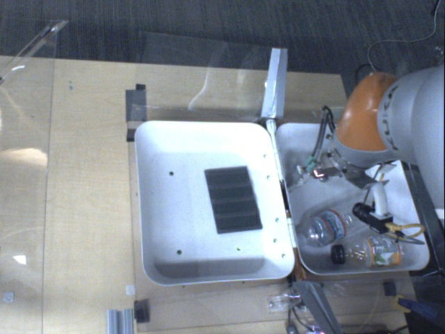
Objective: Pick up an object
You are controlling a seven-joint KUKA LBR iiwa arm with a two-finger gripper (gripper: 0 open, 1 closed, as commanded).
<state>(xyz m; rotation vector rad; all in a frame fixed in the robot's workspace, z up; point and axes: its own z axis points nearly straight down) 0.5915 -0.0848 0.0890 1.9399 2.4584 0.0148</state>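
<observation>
Pale wooden bench (pixel 83 186) on dark carpet (pixel 174 5) bears two bins; end effector (pixel 316 172) grip state indiscernible.

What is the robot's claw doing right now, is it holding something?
Gripper: low over the right bin, above the clear bottle. Open or closed cannot be told, and nothing visibly sits in its grip.

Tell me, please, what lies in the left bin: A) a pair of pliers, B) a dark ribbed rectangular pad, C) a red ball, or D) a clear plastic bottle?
B: a dark ribbed rectangular pad lies near the middle of the left bin.
</observation>
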